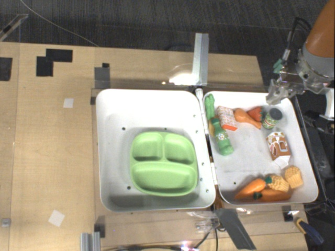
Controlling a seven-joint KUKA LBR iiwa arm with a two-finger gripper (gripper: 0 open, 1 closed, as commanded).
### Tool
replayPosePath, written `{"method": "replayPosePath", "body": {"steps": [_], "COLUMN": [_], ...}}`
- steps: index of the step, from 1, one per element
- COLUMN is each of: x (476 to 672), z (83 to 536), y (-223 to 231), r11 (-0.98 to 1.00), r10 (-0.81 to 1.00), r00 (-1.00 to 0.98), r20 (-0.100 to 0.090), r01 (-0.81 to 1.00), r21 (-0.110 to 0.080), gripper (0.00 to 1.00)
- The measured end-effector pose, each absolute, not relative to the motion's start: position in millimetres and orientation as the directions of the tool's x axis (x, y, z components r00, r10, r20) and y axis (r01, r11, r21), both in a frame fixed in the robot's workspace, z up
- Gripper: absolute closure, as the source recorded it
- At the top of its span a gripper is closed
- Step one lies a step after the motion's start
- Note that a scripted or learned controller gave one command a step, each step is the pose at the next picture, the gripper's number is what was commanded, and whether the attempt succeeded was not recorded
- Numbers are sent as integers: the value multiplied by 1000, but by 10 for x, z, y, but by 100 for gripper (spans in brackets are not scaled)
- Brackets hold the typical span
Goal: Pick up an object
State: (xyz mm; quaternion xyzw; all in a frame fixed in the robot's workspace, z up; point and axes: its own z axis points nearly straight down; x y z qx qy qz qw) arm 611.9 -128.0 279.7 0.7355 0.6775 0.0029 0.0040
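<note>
My gripper [276,94] hangs over the far right corner of the right bin [246,156], just above a small dark can [270,118]. Nothing shows between its fingers. In that bin lie a green bottle [218,127] along the left wall, a red-and-white packet [226,118], an orange-red toy [250,116], a brown-and-white carton [278,144], carrots [256,189] and a yellow toy [292,175] near the front. The arm's orange band [322,33] is at the upper right.
The left bin [112,140] holds a green divided tray [163,162]. A metal post [201,59] stands behind the divider between the bins. Wooden bench surface spreads to the left. Cables run at the right edge.
</note>
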Motion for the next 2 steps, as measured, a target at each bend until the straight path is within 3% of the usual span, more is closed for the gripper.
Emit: {"method": "replayPosePath", "body": {"steps": [1, 2], "x": [6660, 6548], "z": [1485, 2420], "y": [-858, -758], "r11": [4, -330], "r10": [1000, 944], "r00": [-4, 330], "r20": [2, 3], "r01": [1000, 944], "r21": [-8, 9], "gripper": [100, 100]}}
